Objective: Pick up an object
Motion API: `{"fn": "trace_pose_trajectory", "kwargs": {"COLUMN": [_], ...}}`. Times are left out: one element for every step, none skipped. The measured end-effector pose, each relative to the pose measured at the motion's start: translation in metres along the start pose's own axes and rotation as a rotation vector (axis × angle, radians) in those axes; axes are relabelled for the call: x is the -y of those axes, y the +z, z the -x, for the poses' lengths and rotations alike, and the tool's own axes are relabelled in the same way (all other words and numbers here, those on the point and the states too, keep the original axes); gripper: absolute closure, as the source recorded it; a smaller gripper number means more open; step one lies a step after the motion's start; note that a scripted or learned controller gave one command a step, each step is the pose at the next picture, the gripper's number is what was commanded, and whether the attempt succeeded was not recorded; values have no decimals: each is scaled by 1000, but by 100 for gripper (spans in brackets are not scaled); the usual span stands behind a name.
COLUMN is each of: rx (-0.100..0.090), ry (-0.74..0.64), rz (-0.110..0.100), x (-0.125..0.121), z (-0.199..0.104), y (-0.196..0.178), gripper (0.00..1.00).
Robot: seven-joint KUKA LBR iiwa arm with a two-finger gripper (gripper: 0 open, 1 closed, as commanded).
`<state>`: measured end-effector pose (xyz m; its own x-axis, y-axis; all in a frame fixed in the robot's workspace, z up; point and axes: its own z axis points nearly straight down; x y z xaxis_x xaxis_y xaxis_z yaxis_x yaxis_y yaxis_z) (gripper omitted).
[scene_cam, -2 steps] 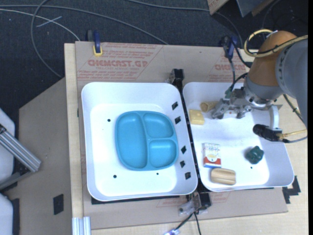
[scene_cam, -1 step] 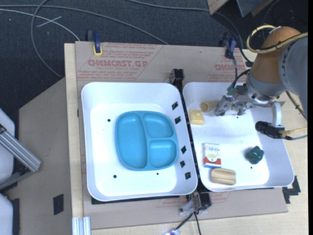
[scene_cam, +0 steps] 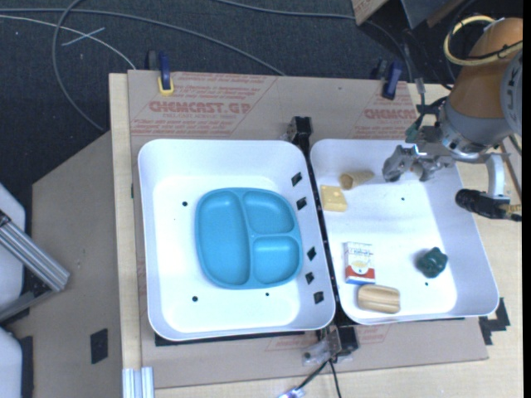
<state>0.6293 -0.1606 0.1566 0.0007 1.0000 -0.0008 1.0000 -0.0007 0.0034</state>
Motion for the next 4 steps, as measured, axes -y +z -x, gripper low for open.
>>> {"fn": "trace_pose_trajectory", "kwargs": {"rx": [1, 0, -3, -2], "ry": [-2, -1, -5, -5], "rz": [4, -1, -6, -6], "x": [-7, -8, -8, -11], "z": [0, 0, -55, -103], "y": [-64, -80, -72, -65], "gripper": [100, 100, 100, 100]}}
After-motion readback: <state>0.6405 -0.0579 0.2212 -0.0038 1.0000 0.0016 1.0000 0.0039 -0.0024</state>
